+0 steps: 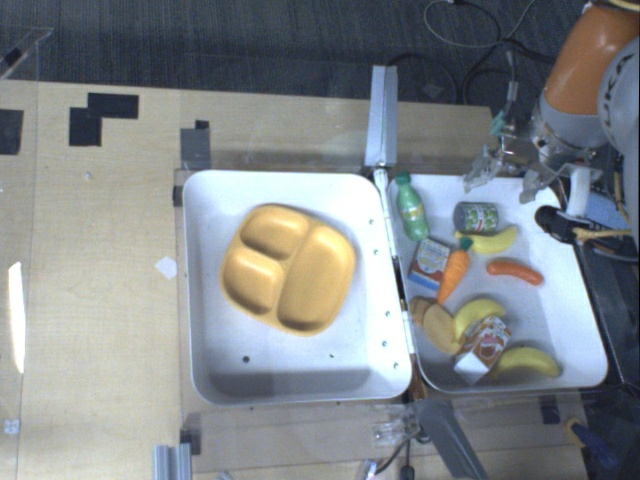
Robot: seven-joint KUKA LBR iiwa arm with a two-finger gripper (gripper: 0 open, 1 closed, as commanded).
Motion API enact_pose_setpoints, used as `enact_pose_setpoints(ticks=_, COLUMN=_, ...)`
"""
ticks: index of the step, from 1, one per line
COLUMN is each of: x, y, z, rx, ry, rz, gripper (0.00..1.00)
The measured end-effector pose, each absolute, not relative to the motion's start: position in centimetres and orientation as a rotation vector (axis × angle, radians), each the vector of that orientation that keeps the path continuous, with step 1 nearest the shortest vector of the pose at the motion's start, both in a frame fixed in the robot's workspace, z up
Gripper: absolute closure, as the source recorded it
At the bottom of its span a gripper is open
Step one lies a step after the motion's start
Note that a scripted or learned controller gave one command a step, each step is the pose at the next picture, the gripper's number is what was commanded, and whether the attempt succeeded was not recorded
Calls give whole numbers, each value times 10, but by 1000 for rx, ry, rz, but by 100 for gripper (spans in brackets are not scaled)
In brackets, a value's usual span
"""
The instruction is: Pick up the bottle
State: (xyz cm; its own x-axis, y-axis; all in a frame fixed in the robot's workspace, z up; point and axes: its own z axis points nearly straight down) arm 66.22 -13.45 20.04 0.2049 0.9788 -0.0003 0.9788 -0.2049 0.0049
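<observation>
Camera view: we're at the approach step, nothing grabbed yet.

Our gripper [508, 166] hangs over the right bin's [590, 353] back edge, fingers spread wide and holding nothing. The bottle [410, 206] lies at the bin's back left, near the can [477, 216] and well apart from the gripper. Next we'd guess: slide left, line up across the bottle, drop down.
</observation>
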Motion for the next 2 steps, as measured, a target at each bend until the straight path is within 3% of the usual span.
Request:
enact_pose_setpoints(ticks=1, x=664, y=-133, z=210, rx=2424, ry=1988, rz=5, gripper=100)
enact_pose_setpoints(ticks=2, x=669, y=-126, z=118, rx=2342, ry=2087, rz=7, gripper=100)
